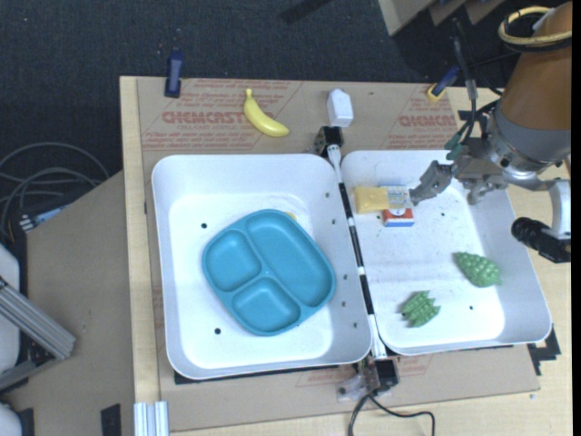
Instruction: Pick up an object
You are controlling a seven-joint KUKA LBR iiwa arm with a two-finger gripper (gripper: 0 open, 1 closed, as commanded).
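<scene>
The gripper [427,185] hangs low over the right bin [508,330], its tip just beside a yellow block [369,199] and a small red-white-blue box [397,214]; whether it is parted or closed is unclear. The arm's upper part [540,98] is cut off at the frame's edge.

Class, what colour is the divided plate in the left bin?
Blue, clearest in the camera view: plate.
</scene>
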